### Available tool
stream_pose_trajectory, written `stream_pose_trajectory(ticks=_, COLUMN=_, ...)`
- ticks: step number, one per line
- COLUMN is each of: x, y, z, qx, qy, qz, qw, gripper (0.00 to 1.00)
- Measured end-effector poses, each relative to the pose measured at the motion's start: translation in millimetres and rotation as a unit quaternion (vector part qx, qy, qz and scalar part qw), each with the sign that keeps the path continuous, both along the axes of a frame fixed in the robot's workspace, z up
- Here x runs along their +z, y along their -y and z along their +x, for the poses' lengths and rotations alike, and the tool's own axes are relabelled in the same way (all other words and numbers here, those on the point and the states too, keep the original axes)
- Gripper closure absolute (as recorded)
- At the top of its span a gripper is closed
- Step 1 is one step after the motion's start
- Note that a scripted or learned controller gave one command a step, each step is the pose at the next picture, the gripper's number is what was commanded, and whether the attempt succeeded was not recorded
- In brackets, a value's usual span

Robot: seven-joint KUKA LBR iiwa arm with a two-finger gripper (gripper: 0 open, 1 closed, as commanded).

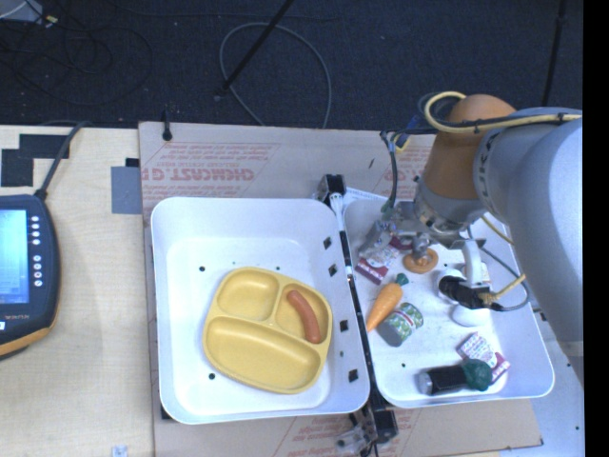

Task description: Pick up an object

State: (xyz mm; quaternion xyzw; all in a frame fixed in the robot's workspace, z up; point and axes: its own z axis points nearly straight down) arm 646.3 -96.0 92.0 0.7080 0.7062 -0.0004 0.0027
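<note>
Arm's gripper [407, 238] is low at about 11 o'clock in the right bin [533, 369], honestly can't tell how it's set. Carrot [384, 305] sits just below it at 6 o'clock. Sausage [305, 314] lies in the yellow tray [257, 355], left bin [181, 255].

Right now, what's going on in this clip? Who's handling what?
A grey robot arm reaches in from the right over the right bin, its hand low at the bin's far-left end, above a red-and-white packet. Nothing is visibly held. Loose in that bin lie a toy carrot, a small can, a black object and others. The left bin holds a yellow divided plate with a sausage in one compartment.
</note>
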Motion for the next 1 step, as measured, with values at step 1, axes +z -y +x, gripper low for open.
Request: stream_pose_trajectory(ticks=1, x=75.8, y=11.8, z=-8.9, qx=0.001, qy=-0.001, qz=0.0017, qw=1.0000, gripper=0.00)
